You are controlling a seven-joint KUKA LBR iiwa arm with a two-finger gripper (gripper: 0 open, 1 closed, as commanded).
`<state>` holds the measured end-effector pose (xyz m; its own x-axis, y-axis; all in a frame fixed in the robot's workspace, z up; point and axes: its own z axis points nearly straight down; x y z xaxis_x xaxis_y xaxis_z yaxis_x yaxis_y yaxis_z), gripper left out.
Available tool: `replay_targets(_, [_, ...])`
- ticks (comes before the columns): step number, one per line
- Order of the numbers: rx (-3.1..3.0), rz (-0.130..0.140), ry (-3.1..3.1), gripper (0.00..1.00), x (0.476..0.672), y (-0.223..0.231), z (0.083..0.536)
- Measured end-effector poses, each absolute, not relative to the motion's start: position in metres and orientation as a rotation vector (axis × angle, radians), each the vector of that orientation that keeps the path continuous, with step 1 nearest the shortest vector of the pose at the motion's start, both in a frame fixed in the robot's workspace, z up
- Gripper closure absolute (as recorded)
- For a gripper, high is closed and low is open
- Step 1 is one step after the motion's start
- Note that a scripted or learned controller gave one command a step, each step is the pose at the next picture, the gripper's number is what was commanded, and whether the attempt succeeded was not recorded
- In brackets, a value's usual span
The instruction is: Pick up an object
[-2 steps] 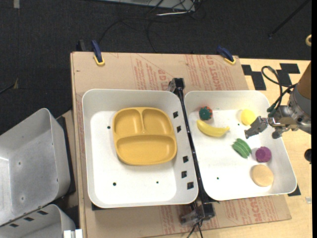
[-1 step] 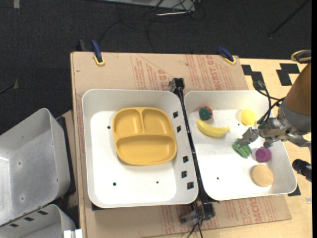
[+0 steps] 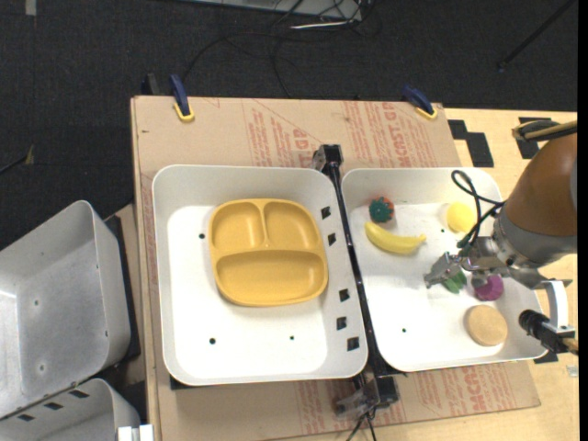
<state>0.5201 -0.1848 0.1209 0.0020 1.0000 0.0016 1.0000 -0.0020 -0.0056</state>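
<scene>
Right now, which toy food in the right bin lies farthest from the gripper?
The teal-and-red piece, up near the divider. The green piece and purple piece sit right beside the gripper.

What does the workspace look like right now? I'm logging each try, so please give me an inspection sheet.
Surface: cardboard-covered bench bearing two white bins, left and right.
Job's things: right bin holds banana, lemon, round biscuit, green-red fruit, purple piece, green piece.
Clutter: yellow divided plate in left bin.
Grippers: gripper low over the green piece; grasp unclear.
Cables: black cable by the arm; more on the floor.
Surroundings: dark carpet, grey tub at left.
</scene>
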Motion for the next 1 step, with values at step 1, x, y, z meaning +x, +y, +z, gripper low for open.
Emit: replay_targets(1, [-2.216,-0.002,-2.219,0.0,0.5206,-0.1816,0.0906])
